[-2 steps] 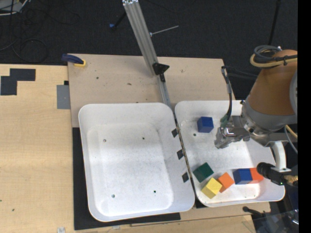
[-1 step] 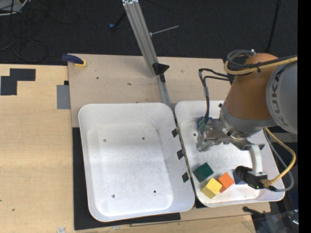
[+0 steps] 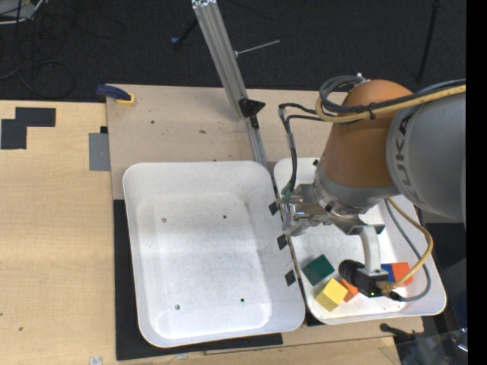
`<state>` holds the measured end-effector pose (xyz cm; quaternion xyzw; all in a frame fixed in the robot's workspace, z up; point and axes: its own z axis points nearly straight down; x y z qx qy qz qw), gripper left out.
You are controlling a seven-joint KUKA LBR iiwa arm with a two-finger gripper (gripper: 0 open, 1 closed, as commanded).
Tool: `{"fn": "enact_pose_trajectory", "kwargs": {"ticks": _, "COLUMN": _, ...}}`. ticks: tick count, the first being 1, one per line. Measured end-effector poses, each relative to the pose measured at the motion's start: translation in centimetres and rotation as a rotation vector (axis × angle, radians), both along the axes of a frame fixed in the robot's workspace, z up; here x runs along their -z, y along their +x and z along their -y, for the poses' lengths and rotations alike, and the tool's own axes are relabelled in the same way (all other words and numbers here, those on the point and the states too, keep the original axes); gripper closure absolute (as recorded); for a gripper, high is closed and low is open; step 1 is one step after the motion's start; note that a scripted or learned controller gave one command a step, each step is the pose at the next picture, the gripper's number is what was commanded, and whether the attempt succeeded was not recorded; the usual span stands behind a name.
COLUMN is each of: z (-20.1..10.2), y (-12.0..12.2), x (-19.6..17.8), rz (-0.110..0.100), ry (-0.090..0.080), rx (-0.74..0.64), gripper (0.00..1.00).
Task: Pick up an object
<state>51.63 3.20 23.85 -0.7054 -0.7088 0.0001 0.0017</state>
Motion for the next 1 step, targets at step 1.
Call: {"fn": "enact_pose_trajectory", "kwargs": {"ticks": 1, "z": -4.87, "y": 0.46, "x": -0.55, "rz": 0.0, "ry": -0.001, "rx": 0.0, "gripper": 1.0}}
